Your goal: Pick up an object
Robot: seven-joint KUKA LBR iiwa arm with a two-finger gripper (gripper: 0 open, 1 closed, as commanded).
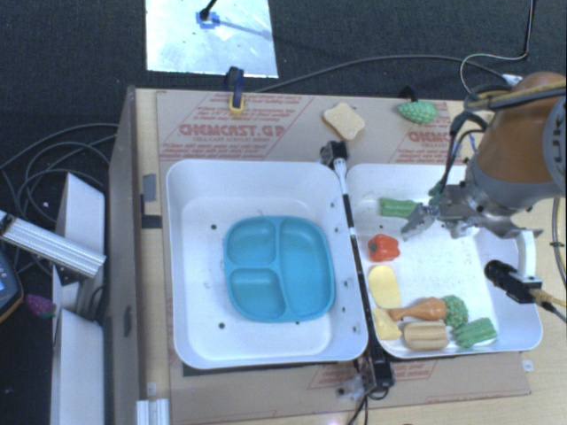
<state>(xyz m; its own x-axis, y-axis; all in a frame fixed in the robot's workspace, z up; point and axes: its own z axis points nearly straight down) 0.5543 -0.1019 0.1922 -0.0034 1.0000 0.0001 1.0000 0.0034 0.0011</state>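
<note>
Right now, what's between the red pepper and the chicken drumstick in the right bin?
Camera view: a pale yellow piece lies between the red pepper and the chicken drumstick, near the right bin's left wall.

Setting: a robotics lab. Indicators are the industrial arm (523, 140), loose cables (53, 149) on dark carpet, and two white bins (190, 184) on a cardboard-covered bench (266, 118).

One fixed camera looks down at a slant over the two white bins (266, 343), fairly near.
</note>
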